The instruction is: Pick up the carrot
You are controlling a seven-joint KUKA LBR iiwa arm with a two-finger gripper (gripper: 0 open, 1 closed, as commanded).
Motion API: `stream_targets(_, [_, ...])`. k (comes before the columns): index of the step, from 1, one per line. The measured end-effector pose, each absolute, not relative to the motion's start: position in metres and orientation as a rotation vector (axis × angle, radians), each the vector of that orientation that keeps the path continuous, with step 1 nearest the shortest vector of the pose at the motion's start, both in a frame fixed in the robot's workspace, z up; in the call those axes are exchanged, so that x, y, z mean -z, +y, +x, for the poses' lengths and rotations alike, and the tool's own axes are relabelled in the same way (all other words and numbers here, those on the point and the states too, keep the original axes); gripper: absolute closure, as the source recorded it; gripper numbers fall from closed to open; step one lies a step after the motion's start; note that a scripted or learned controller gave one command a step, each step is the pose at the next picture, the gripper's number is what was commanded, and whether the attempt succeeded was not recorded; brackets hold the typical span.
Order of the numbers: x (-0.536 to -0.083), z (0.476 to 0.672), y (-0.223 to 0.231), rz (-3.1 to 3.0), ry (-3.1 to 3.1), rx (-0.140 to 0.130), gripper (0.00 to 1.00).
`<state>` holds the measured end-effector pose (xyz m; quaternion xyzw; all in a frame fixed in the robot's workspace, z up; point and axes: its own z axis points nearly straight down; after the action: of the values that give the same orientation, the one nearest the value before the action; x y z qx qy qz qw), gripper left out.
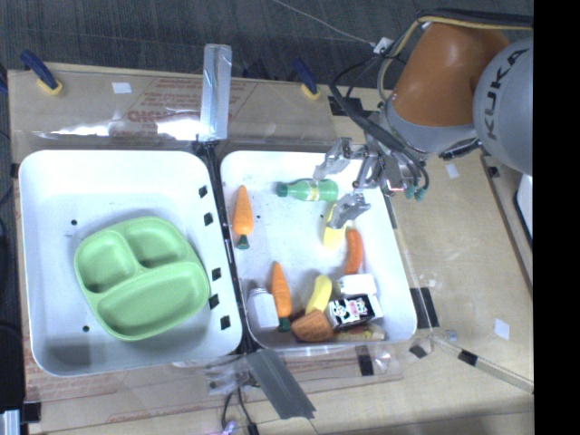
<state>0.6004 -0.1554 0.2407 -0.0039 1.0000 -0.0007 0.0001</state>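
Reaching for a carrot, not grabbed yet.
Your gripper [344,187] hangs open and empty by the green bottle [306,189]; move toward 5 o'clock to the carrot [353,250].

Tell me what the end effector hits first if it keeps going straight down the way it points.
Most likely the green bottle or the small yellow piece, both lying close under the end effector. Depth is unclear from this slanted view. No carrot sits directly below; the nearest carrot lies slightly further toward the bin's front.

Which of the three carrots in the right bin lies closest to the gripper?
The carrot by the bin's right wall, just below the gripper. The other two lie farther left: one near the divider, one lower down.
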Motion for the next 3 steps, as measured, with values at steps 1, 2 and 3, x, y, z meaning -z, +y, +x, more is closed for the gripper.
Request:
stream_targets(1, [-0.093, 0.566, -0.138, 0.235, 3.137, -0.001, 0.00])
stream_targets(2, [-0.092, 0.530, -0.103, 0.566, 3.092, -0.001, 0.00])
stream_targets(3, [-0.100, 0.487, -0.101, 0.314, 3.086, 0.016, 0.00])
